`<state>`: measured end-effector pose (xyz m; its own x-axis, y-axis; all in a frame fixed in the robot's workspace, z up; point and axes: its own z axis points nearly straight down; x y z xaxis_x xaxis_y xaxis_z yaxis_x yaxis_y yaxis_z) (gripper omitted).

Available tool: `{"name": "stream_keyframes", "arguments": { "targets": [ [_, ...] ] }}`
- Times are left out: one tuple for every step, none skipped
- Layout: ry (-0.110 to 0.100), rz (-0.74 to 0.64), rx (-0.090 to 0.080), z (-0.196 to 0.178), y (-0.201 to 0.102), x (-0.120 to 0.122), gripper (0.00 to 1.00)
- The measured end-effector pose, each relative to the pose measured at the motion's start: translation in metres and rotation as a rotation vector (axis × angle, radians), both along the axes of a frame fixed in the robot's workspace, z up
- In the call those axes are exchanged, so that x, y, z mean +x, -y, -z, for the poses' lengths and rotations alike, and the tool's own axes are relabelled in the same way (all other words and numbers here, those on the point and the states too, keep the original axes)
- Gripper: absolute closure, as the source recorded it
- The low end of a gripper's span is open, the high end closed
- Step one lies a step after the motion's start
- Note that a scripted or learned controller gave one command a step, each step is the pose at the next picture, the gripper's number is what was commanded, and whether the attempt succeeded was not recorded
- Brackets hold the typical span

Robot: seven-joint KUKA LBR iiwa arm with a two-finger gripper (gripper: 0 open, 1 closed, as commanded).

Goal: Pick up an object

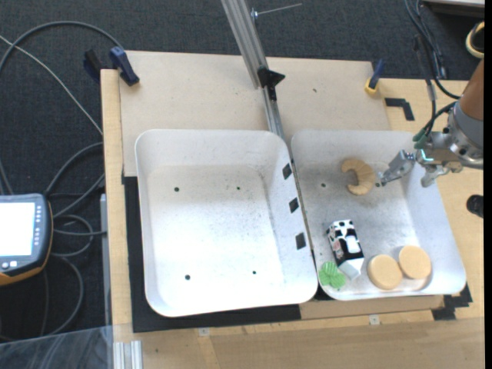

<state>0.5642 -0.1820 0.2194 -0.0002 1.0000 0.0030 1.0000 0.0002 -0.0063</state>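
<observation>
Floor: dark carpet with grey cables looping at left; a handheld screen unit [21, 237] lies at the left edge.
Tabletop [192, 91]: pale wood board, blue clamp [123, 64] at its far left corner, yellow clamp [374, 83] at its far right; a metal pole [244, 33] slants up from between the bins.
Left bin [154, 152]: white, speckled with dark marks.
Right bin [453, 260]: white, holds all the loose things.
Curved wooden piece [357, 176]: tan, C-shaped, in the far half of the right bin, open side facing the near edge.
Black-and-white box [346, 244]: small, lies near the bin's near-left corner; its near end touches a green item [333, 276].
Wooden discs: two round tan discs [400, 267] side by side, touching, at the near-right corner.
Arm [469, 129]: enters from the right, over the right bin's far-right rim.
Claw [406, 167]: fingers apart, nothing between them; one fingertip [384, 177] just beside the curved wooden piece's right side, whether it touches I cannot tell.
</observation>
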Motion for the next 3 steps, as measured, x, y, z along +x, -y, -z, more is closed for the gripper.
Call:
{"name": "stream_keyframes", "arguments": {
  "targets": [
    [0.005,-0.001,-0.001,-0.003,0.0,0.001,0.0],
    [-0.001,0.0,0.0,0.06,0.003,0.002,0.0],
    [0.0,0.0,0.0,0.103,0.001,0.003,0.0]
  ]
}}
